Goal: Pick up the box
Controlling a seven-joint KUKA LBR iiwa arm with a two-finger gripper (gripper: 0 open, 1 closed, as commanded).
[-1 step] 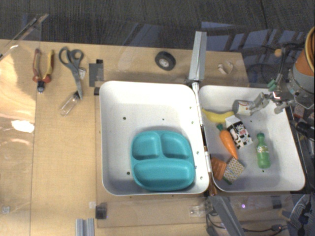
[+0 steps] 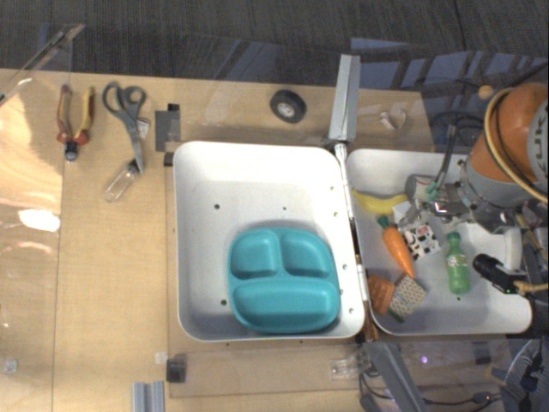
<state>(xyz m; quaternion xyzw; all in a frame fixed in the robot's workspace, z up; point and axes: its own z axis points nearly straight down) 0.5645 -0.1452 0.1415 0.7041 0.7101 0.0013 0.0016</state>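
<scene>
Pale wooden worktop point(image 2: 86, 256) under bright light

Dark grey carpeted floor point(image 2: 214, 7) runs along the far edge; a bright glare patch point(image 2: 39, 221) lies on the worktop's left side.

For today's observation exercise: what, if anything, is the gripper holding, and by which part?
It cannot be told: the gripper sits low over the patterned box, with no object visibly between its tips.

teal tray point(image 2: 283, 280), orange carrot point(image 2: 397, 249), green bottle point(image 2: 457, 267), yellow banana point(image 2: 382, 202), black-and-white patterned box point(image 2: 421, 240).
</scene>
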